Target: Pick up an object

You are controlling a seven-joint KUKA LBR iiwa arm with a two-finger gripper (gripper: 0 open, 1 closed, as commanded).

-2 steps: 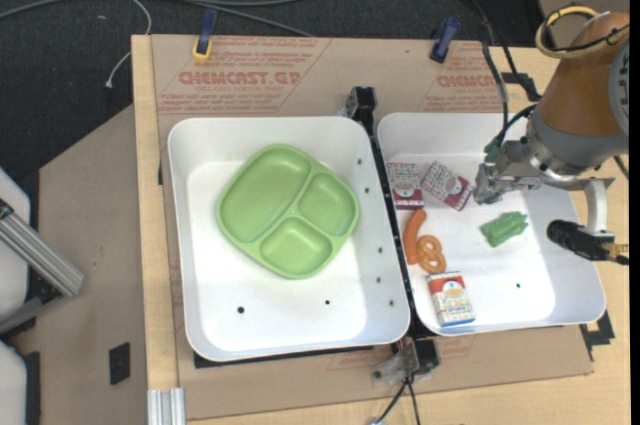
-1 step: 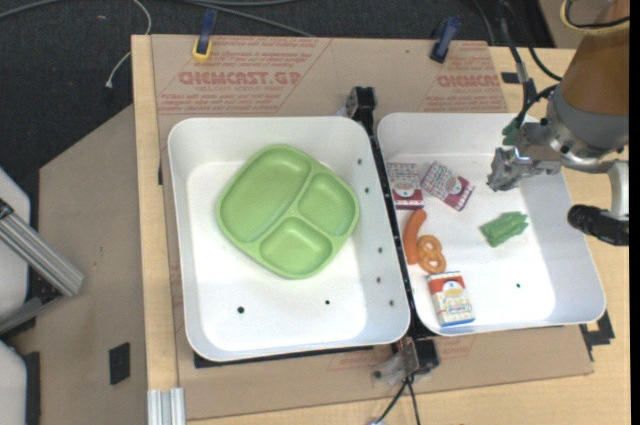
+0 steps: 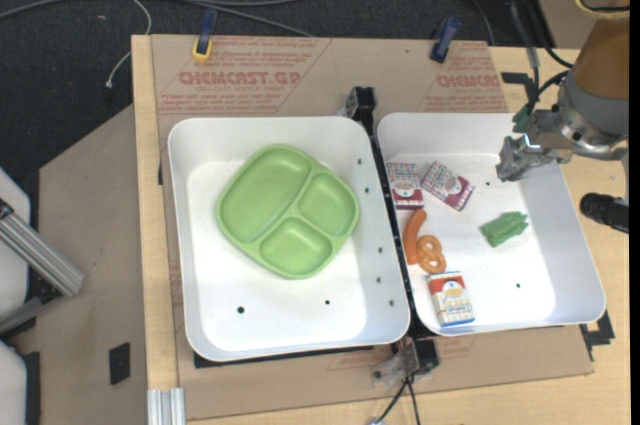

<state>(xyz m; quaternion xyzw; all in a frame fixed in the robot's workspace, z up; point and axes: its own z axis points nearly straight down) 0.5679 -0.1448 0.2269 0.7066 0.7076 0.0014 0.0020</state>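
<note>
Fingers: cannot tell whether spread or pressed together; the gripper [image 3: 512, 163] shows as a grey blur at the arm's end, above the upper right part of the right bin [image 3: 560, 303]. Nothing is visible between its tips.

Bench carries 2 shallow white bins side by side on a cardboard sheet [image 3: 250, 73].

Left bin [image 3: 200, 313]: 1 item, a green divided plate [image 3: 288, 210] with 3 compartments, lying flat near the bin's centre, turned at an angle to the bin walls.

Right bin: 6 items, all lying on the floor.
- small red-and-white packet [image 3: 404, 185] against the left wall
- pink-and-white packet [image 3: 446, 185] just beside it, tilted
- orange carrot-shaped piece [image 3: 414, 233] below the packets, near the left wall
- pretzel-shaped piece [image 3: 432, 255] touching the carrot's lower end
- small white-and-red carton [image 3: 452, 299] near the front edge
- green leafy piece [image 3: 503, 228] mid-bin, apart from the rest, below and near the gripper.
</note>
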